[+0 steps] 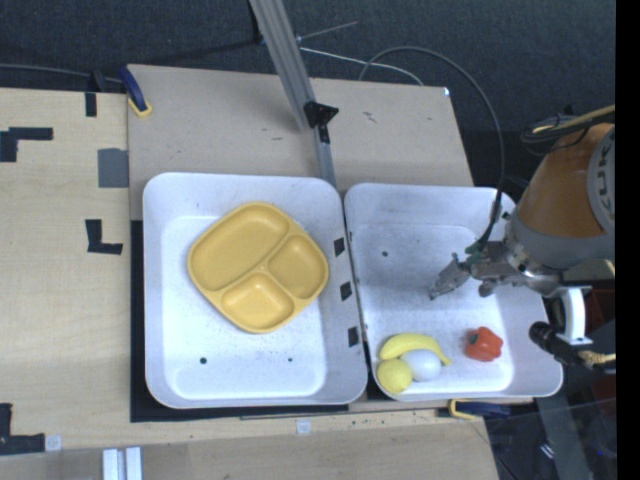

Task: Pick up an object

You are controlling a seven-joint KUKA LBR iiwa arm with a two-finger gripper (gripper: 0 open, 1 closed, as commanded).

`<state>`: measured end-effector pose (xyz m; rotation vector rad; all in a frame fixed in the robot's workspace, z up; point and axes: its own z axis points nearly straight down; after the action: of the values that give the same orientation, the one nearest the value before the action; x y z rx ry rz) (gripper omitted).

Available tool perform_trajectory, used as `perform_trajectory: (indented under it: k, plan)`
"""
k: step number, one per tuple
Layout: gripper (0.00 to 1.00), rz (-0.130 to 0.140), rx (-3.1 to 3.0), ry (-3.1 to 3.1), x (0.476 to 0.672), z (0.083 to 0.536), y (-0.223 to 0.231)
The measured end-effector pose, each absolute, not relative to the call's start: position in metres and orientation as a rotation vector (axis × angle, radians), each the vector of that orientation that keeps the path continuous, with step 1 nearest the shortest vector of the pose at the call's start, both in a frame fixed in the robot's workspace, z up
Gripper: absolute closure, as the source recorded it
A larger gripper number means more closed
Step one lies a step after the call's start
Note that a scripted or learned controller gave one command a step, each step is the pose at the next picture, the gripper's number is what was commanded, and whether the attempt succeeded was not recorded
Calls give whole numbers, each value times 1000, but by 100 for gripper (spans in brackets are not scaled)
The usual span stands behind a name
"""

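Observation:
My gripper (pixel 462 286) hangs over the middle of the right bin (pixel 400 218), its fingers spread open with nothing between them. Along that bin's front edge lie a small red pepper-like object (pixel 483 344), a yellow banana (pixel 412 345), a yellow lemon (pixel 394 375) and a white egg-shaped object (pixel 426 366). The red object sits just below and to the right of the gripper, apart from it. The banana, lemon and white object touch each other in the front left corner.
A yellow divided plate (pixel 258 265) lies in the left bin (pixel 170 358). A metal pole (pixel 290 58) slants in from the top towards the bins' shared wall. The arm's orange band (pixel 560 203) stands over the right bin's right rim.

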<state>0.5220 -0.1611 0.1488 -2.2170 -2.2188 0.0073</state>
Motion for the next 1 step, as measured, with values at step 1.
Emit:
perform_trajectory:
  k: [1]
  plan:
    - [0, 8, -2216, -2218, 520, 95, -160]
